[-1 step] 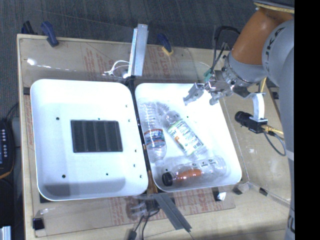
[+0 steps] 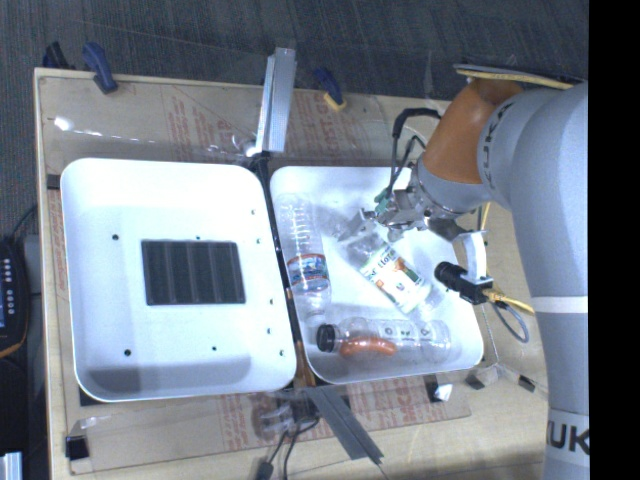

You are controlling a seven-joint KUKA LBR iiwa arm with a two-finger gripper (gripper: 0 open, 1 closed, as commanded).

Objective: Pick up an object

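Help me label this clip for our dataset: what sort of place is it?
Probably a robotics lab's bin-picking bench: a grey arm reaches over two white bins, plastic bottles lie in the right-hand one, and clamps hold the board down.

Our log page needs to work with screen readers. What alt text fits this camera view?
A grey robot arm with an orange band reaches from the right into the right bin, which holds clear plastic bottles and a white labelled package. The left bin shows a dark ribbed panel.

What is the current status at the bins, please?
Gripper low in right bin, fingers unclear. Nothing seen held. Clear bottles and white-labelled bottle crowd around it.
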